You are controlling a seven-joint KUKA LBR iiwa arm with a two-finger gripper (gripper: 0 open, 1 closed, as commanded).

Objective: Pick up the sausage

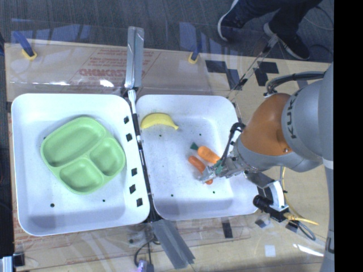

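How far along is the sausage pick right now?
Done: the gripper is down in the right bin, right at the sausage beside the carrot. In hand: nothing I can confirm; the sausage appears to lie on the bin floor. Left: a clear grasp and the lift. The banana lies apart.

Occlusion findings, right bin

Gripper (211, 173) fingertips too small to judge open or closed; the reddish item (209, 181) directly beneath them is largely covered and cannot be identified.
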